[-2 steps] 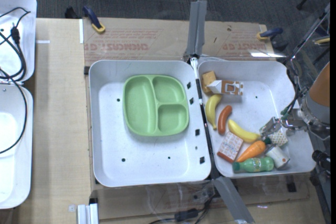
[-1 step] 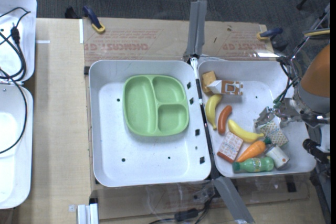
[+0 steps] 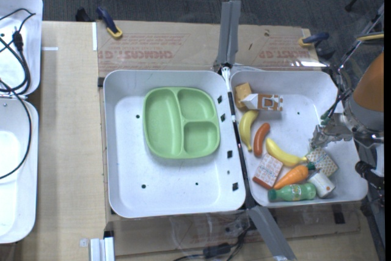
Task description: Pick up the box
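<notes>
A small brown-and-white carton box [image 3: 269, 102] lies on its side at the back of the right bin [image 3: 305, 85], next to a tan block [image 3: 243, 93]. A flat pinkish box [image 3: 267, 171] lies near the bin's front, left of a carrot [image 3: 292, 175]. My gripper [image 3: 320, 137] hangs over the right part of that bin, just above a checkered packet [image 3: 323, 162] and the end of a banana [image 3: 285, 154]. It is well to the right of both boxes and nothing shows in its grasp.
The right bin also holds a second banana [image 3: 246, 128], a red sausage [image 3: 261, 139], a green bottle [image 3: 292, 193] and a white can [image 3: 322, 184]. A green divided plate [image 3: 181, 122] lies in the left bin [image 3: 122, 150]. A grey divider [image 3: 229, 33] stands behind the bins.
</notes>
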### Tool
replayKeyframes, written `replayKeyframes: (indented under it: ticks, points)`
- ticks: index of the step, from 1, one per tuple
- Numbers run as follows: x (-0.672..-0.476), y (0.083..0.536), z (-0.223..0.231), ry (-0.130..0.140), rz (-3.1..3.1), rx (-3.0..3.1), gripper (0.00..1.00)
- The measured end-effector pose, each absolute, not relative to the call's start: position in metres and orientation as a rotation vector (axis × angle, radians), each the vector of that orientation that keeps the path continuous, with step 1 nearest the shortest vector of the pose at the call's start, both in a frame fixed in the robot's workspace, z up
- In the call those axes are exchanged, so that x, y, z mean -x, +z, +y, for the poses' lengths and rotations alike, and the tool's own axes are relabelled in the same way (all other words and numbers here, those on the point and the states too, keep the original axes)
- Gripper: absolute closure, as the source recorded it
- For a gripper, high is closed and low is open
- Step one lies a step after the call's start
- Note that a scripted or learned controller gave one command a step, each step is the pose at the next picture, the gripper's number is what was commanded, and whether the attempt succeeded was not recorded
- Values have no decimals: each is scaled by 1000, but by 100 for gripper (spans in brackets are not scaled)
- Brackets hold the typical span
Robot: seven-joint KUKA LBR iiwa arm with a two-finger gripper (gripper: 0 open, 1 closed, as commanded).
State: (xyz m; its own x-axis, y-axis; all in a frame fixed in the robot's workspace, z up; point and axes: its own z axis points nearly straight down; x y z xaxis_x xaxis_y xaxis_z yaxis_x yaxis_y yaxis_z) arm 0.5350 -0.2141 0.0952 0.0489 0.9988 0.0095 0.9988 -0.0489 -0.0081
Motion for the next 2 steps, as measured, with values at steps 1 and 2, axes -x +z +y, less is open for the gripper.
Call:
replayKeyframes:
  ticks: [1,2]
  points:
    - [-525,156,-173,4,-2200,2238,100]
    - [-524,156,-173,5,-2198,2239,0]
